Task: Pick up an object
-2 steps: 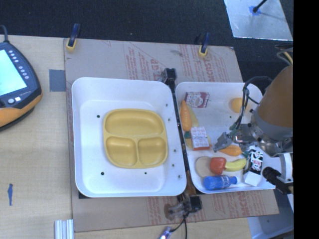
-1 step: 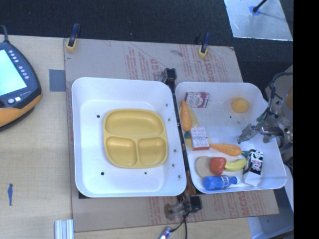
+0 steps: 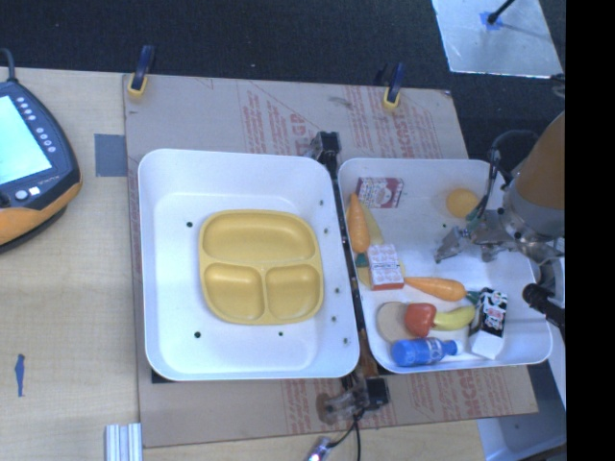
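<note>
The right bin [image 3: 423, 176] holds several toy foods. A yellow lemon [image 3: 462, 202] lies at its back right and a pink carton [image 3: 381, 192] at its back left. An orange corn-like piece [image 3: 357, 224] and a small red-and-white box [image 3: 386, 265] sit along the left wall. A carrot [image 3: 434, 287], a red fruit [image 3: 419, 319], a banana [image 3: 454, 318], a blue bottle [image 3: 423, 352] and a black-and-white milk carton [image 3: 490, 320] crowd the front. My gripper [image 3: 463, 250] hovers over the bin's right middle, just below the lemon, open with nothing between its fingers.
The left bin [image 3: 163, 286] holds a yellow divided plate [image 3: 261, 264]. A tablet-like pendant [image 3: 29, 161] lies on the bench at far left. Clamps [image 3: 392, 84] pin the cardboard at the back.
</note>
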Robot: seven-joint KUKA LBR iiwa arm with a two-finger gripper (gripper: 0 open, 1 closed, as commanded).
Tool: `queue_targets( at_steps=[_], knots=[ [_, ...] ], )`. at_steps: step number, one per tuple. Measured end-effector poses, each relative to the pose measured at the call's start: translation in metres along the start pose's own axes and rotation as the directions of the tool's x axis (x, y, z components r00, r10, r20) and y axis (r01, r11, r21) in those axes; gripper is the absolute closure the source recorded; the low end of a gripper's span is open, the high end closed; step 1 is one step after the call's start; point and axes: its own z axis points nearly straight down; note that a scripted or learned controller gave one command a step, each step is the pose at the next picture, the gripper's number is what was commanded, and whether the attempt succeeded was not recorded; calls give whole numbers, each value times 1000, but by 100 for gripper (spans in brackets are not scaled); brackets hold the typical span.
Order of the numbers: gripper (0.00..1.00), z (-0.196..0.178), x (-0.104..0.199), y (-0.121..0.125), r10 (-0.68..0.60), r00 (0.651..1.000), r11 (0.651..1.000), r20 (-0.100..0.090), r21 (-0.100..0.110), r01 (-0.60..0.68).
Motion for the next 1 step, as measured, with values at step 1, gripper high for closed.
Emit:
queue_targets(
  at_steps=[1],
  knots=[
    [0, -2, 17, 89, 2, 1000, 1000, -1, -3, -2]
  ],
)
